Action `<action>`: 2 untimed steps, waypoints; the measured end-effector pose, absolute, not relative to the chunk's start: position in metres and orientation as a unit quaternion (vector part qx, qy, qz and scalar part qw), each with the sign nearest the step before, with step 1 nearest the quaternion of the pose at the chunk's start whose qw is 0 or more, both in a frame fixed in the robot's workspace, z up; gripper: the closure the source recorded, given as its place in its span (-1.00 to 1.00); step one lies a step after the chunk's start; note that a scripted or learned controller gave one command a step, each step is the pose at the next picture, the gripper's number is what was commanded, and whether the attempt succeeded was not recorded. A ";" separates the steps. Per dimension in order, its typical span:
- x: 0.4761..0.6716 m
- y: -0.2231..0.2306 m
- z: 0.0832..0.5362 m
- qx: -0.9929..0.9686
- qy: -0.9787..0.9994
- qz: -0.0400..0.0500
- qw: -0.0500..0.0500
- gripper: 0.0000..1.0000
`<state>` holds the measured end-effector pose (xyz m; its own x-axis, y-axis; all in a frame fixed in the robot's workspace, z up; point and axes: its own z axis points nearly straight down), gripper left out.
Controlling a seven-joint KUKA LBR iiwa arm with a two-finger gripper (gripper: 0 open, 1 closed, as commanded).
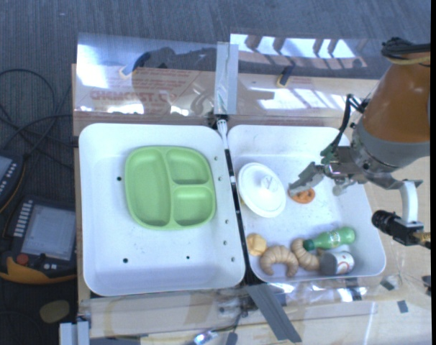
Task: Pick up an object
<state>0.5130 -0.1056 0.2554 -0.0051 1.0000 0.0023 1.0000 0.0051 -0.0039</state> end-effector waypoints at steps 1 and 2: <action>0.568 -0.126 0.214 -0.662 -0.749 0.001 0.001 -1.00; 0.580 -0.141 0.120 -0.620 -0.784 -0.001 0.002 -1.00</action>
<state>0.5798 -0.1410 0.1196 -0.2306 0.9730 0.0034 0.9730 0.2306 -0.0006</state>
